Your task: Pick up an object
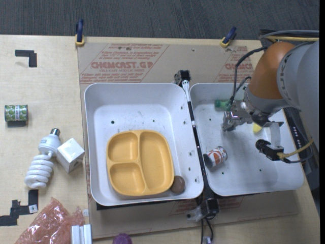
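Note:
My gripper [231,122] hangs over the upper middle of the right bin [264,179], on the grey arm with the orange band [269,72]. A small green object [221,104] lies just above and left of it, near the bin's back wall. A yellow object [257,128] peeks out to the gripper's right, partly hidden by the wrist. A small white and orange can [216,156] lies on its side lower down, near the bin's left wall. I see nothing held in the gripper.
The left bin [96,116] holds a yellow divided plate [139,162] and a brown ball [178,184] at its lower right corner. On the bench to the left lie a light bulb [41,161], a white cube [70,154] and a green can [15,114].

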